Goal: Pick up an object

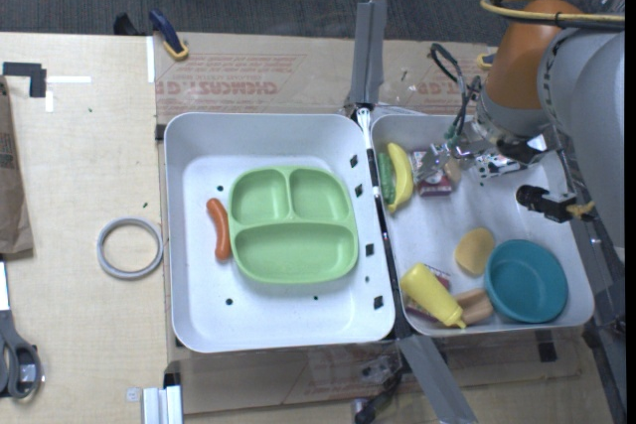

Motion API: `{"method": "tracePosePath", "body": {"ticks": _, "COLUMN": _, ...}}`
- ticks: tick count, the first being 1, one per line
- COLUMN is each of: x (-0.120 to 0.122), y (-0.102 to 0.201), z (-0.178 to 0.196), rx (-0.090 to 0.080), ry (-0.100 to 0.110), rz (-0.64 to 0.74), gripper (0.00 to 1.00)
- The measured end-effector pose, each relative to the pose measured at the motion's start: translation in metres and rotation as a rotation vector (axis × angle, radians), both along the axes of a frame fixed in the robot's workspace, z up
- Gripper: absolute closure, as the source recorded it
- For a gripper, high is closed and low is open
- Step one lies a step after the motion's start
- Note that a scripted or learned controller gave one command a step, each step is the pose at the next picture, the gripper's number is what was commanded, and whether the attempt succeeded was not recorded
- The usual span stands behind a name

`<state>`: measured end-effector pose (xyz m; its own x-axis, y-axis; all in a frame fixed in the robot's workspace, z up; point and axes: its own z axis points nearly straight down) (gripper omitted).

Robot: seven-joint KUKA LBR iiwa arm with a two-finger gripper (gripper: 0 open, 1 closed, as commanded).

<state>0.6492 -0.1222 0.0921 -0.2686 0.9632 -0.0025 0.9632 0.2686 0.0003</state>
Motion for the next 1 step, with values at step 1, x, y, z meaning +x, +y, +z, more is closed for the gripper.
{"method": "tracePosePath", "body": {"ticks": 1, "x": -0.0013, "y": -0.001, "z": 0.0087, "rx": -0.003, "ry": 0.007, "rz": 0.002, "gripper": 1.0}}
